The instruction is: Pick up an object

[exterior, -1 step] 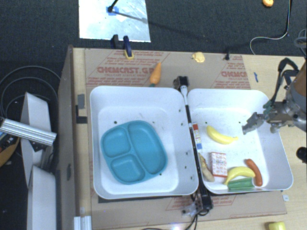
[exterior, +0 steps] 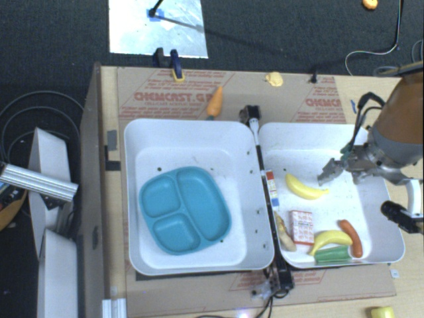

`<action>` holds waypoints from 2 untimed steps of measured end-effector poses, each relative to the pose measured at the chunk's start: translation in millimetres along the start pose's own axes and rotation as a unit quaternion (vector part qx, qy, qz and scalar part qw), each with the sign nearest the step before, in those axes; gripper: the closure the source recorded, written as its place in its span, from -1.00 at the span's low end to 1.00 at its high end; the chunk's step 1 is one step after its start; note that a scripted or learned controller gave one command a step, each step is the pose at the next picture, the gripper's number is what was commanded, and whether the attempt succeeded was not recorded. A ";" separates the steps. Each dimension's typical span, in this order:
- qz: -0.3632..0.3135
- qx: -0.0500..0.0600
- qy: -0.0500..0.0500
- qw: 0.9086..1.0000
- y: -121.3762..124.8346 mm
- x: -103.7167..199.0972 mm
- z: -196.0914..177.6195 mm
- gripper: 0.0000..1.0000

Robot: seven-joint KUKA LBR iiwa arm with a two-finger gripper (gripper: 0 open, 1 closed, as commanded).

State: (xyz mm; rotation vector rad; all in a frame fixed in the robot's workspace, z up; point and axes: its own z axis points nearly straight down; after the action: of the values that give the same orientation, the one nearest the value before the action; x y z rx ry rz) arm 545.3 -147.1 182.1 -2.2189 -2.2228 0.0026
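Fingers: can't tell if apart or together, grey tips too small and blurry. Nothing seen btwn them.

Gripper hanging just above-right of the banana in the pic, very near it; can't tell if touching. Tip pointing down-left at the banana's right end. Grey arm w/ orange band further right of the banana.

Banana lying flat, curved, about mid of the white bin on the view's right side.

Other stuff, all placed from the banana:
- Red & white box just below it, apart from it.
- Tan thing below-left, touching the box's left side, by the bin wall.
- 2nd yellow fruit below-right, next to the box.
- Green veg below that fruit, touching it, at the bin's low edge.
- Orange-red sausage shape below-right, leaning on the 2nd yellow fruit.
- Blue plate w/ 3 parts, well to the left, flat in the other white bin.
- Carrot up-left, on the bench outside both bins.
- Small yellow lump straight up, far off, on the bench.
- Little orange ball far up-right, on the dark floor.
- Shiny sheet far up-left, on the floor too.
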 end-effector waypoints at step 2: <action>-0.001 -0.005 -0.002 1.000 11.7 49.1 96.5 -1.00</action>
State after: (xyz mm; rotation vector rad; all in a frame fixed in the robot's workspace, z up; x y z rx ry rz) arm 556.8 -98.1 85.6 -2.2235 -2.2322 -0.0032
